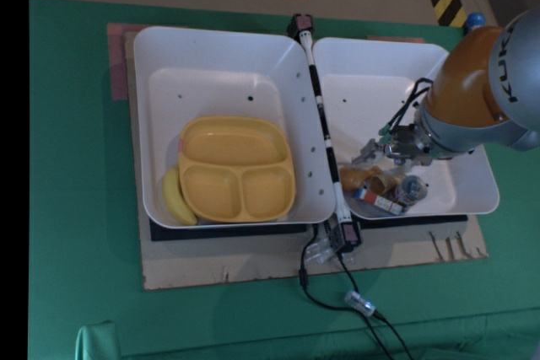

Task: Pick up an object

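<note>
We approach the pile, nothing gripped.
Our gripper (374,153), fingers apart, must drop toward six o'clock onto the clutter (384,185).

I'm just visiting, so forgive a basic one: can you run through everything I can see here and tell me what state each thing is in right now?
Arm: reaching in over the right bin.
Gripper: low in the right bin, just above the pile; nothing seen between its fingers.
Small items: lying heaped near the right bin's front edge.
Yellow tray: lying flat in the left bin, its compartments bare.
Banana: lying beside the tray's left edge.
Left bin: upright.
Right bin: upright.
</note>
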